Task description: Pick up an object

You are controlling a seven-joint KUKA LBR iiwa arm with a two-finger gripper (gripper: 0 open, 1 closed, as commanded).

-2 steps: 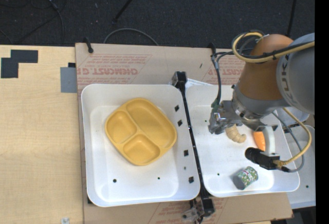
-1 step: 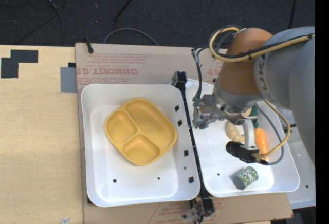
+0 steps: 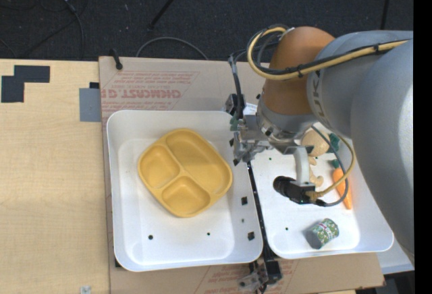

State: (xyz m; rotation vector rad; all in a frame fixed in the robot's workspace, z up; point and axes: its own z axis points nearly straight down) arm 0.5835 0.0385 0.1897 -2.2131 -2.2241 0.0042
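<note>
item: yellow plate (image 3: 183,171), three compartments, lying flat and a little skewed in the left bin (image 3: 115,185), its right edge close to the bin's inner wall. no object is named in the task; this one is judged the likeliest target, being nearest the hand.

hand (image 3: 241,144): low over the strip where the two bins meet, just beside the plate's right edge. open or closed: cannot tell, the wrist and cables crowd it. nothing is seen held in it.

right bin (image 3: 368,239): small green and grey roll (image 3: 324,232) near the front corner; orange stick (image 3: 341,186) along the right side, partly under the arm (image 3: 364,97); a pale lump with a green bit behind them, too hidden to name.

surroundings: both bins rest on a printed cardboard sheet (image 3: 148,90) on the wooden desk (image 3: 47,185).

step: judged as the approach, with no grasp made yet.

next move: likely calls for the hand to shift left and come down astride the plate's thin rim. the rim is shallow and smooth, so a slip seems possible.
</note>
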